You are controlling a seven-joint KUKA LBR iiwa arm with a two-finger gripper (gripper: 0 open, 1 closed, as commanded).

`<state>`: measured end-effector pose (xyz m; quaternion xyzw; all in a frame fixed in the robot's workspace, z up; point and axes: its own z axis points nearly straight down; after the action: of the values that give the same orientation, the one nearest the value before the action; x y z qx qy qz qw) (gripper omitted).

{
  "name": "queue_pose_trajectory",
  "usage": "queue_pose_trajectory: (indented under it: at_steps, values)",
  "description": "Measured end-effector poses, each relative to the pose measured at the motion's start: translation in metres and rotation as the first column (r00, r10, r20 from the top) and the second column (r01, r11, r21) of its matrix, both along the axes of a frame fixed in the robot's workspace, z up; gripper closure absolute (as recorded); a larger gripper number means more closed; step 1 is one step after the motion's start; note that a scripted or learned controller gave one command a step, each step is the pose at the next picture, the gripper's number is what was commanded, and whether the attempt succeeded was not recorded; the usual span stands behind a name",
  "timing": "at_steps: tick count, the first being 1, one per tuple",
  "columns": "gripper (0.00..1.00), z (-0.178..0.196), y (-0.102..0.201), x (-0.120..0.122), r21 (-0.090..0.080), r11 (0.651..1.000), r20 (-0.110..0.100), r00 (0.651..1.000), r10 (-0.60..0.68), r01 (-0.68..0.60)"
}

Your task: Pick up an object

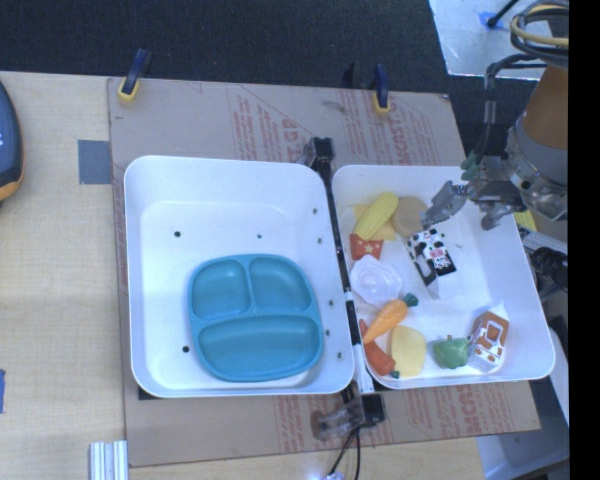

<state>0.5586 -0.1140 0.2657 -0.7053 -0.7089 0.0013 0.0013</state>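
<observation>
Your gripper (472,206) hovers, fingers spread and holding nothing, over the right bin's (520,298) far edge, just above the black-and-white carton (432,255). You are at the approach step, by the look of it: nothing is picked yet. Next you would need to descend, straddle the carton near the bin's middle, and close.

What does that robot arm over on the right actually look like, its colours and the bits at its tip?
The arm shows an orange band with grey metal beneath it at the wrist. Its end effector is dull grey metal, with two thin angular fingers. Yellow and black cables loop above the arm.
</observation>
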Motion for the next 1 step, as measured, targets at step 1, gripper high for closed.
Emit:
queue_pose_trajectory:
  at_steps: [1]
  values:
    - [0.00, -0.1522, 0.0178, 0.0217, -0.008, 1.000, 0.024, 1.000, -0.001, 0.001]
